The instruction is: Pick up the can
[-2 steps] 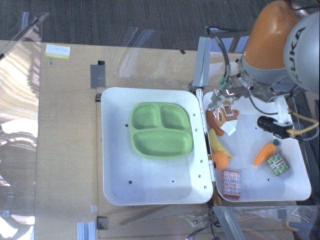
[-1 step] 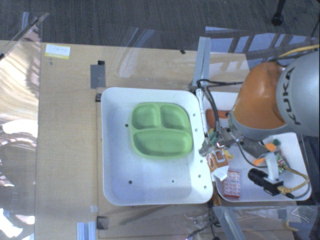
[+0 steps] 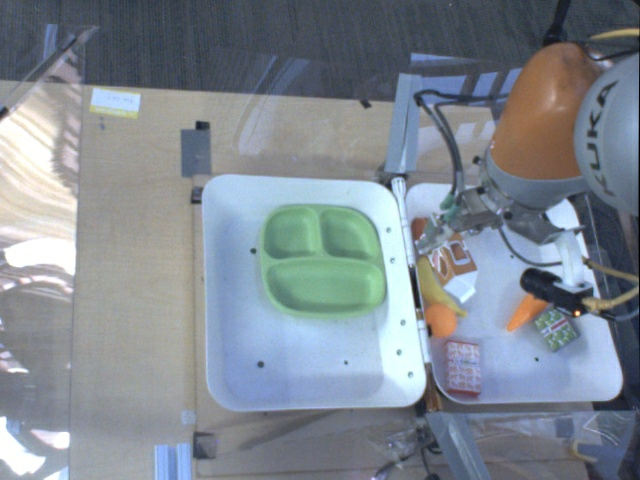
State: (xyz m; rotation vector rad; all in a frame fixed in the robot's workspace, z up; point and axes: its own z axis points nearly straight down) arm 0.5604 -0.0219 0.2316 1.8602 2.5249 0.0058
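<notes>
The pincer is seen low over the far left corner of the right bin, at the end of the grey and orange arm that is reached in from the right of the view. Whether the pincer is open or closed cannot be told, since its tip is blurred and partly covered by the wrist.

The can, red with a pale pattern, is found well apart from the pincer, straight toward the lower edge of the view, against the near left wall of the same bin. It appears to be laid on its side and is not touched by the pincer.

Between the pincer and the can several things are lined up. Just below the pincer a brown and white carton is lain. A yellow banana is placed beside it along the bin wall. An orange is set below that, just beside the can.

To the right of the pincer and lower in the view, a carrot and a small green box are seen near each other.

To the left of the pincer, across the two walls, the left bin is stood on the worktop. A green divided plate is held in it, laid flat in its far half. Far to the left of the pincer, a yellow label is stuck to the worktop.
</notes>
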